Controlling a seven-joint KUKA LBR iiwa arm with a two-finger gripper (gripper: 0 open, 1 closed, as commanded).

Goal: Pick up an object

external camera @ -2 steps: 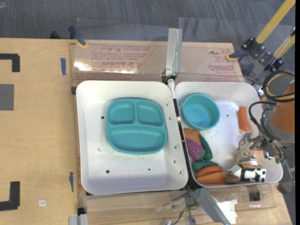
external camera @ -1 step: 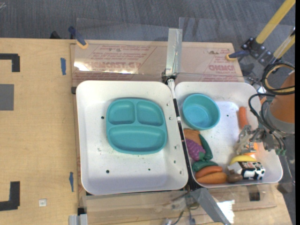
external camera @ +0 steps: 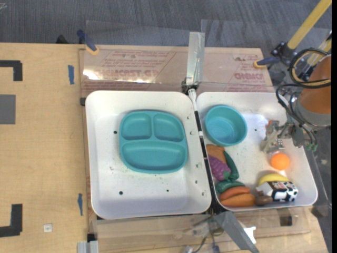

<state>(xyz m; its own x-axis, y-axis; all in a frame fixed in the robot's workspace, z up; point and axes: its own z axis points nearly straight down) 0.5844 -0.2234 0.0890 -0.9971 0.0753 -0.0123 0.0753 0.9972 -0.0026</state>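
Hovering in the right bin (external camera: 310,178), near its far right side: gripper (external camera: 274,139), just above and beside an orange ball (external camera: 280,161). Whether open or closed, impossible to tell at this size; nothing visibly held.

Likely target: the ball, lying free on bare white floor, apart from the other toys. To do this step well: centre over the ball before descending, straddle it evenly, close gently, since a round smooth thing probably rolls away from an off-centre pinch. Worth watching too: the nearby bin wall on the right, leaving little room for the outer side.

Elsewhere in the right bin: a teal bowl (external camera: 225,125) at the far left corner, a purple and green toy vegetable (external camera: 221,167) along the divider, a toy carrot (external camera: 235,195) at the near edge, a banana (external camera: 273,178) and a black-and-white toy cow (external camera: 284,192) crowded in the near right corner. In the left bin (external camera: 100,141): a teal divided plate (external camera: 154,141).

Below both: a light wooden worktop (external camera: 37,141), marked with black corner brackets and blue tape. Behind: clear panels, then grey carpet.
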